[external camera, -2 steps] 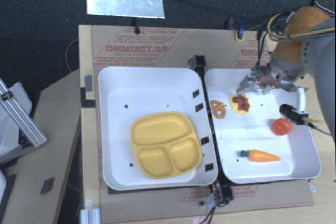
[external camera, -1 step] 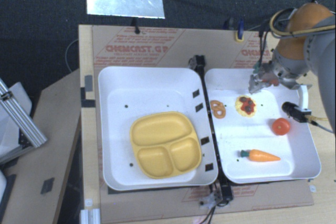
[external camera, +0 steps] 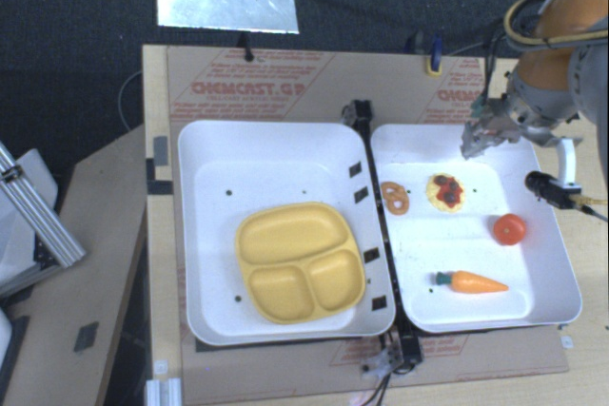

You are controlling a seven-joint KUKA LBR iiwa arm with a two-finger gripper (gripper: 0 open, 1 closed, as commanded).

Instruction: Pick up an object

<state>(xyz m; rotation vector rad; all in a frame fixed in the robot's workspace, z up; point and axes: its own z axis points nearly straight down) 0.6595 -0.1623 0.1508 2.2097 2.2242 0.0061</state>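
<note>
We see our hand [external camera: 476, 144] over the far edge of the right white bin [external camera: 547, 299]; whether it is clenched we cannot tell. The small round pizza-like toy [external camera: 445, 192] lies nearest. Being flat, it may slip the grasp.

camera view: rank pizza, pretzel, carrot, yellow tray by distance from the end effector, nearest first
End effector sits at the right bin's far edge.
1. Pizza: right bin, just below it.
2. Pretzel: right bin, by the divider.
3. Carrot: right bin, near edge.
4. Yellow tray: left bin, farthest.
</note>
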